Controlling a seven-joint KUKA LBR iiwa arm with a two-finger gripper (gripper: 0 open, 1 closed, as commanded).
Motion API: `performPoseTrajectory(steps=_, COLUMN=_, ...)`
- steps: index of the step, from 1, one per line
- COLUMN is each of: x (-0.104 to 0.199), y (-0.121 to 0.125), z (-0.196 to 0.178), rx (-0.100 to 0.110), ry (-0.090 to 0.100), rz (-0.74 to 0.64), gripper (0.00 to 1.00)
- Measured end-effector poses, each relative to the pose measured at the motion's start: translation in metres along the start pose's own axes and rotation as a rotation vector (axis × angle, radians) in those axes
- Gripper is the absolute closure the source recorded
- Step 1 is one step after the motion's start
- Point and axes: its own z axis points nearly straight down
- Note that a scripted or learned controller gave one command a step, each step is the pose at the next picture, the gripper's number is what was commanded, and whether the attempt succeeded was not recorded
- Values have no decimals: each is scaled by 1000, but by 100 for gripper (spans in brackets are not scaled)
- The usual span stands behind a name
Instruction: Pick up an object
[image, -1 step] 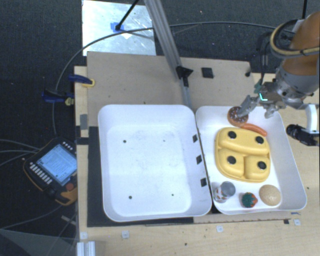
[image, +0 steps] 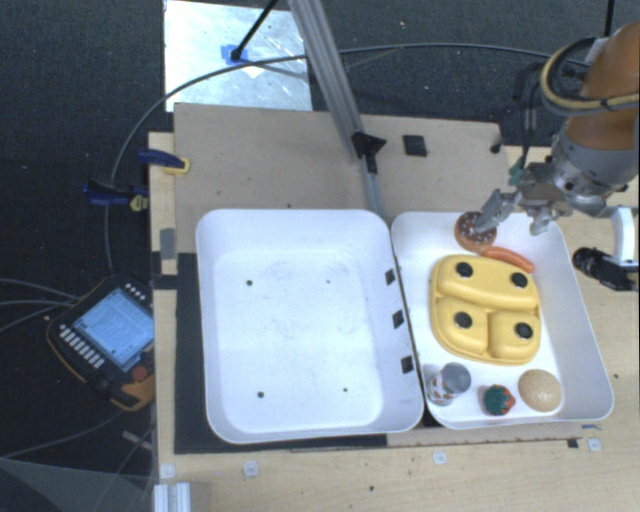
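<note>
The right bin (image: 592, 360) holds several objects. A brown ring-shaped toy (image: 473, 234) lies at its far edge, with an orange carrot-like piece (image: 508, 258) just beside it. A yellow moulded block with black dots (image: 486, 307) fills the bin's middle. Along the near edge sit a small grey piece (image: 452, 380), a green and red ball (image: 498, 399) and a tan egg (image: 540, 390). My gripper (image: 515, 222) hangs open over the bin's far edge. Its left finger (image: 493, 215) reaches down to the ring toy, and nothing is between the fingers.
The left bin (image: 215, 300) lies beside the right one, and black clips (image: 398, 318) mark where they meet. A grey pole (image: 335, 80) slants over the bench's back. A teach pendant (image: 105, 340) and cables lie on the floor at left.
</note>
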Motion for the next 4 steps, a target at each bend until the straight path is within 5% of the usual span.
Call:
performPoseTrajectory(steps=3, x=10, y=6, z=149, rx=-5, ry=-2, rz=-1, gripper=0)
performPoseTrajectory(steps=4, x=11, y=12, z=129, rx=-28, ry=-2, rz=-3, gripper=100)
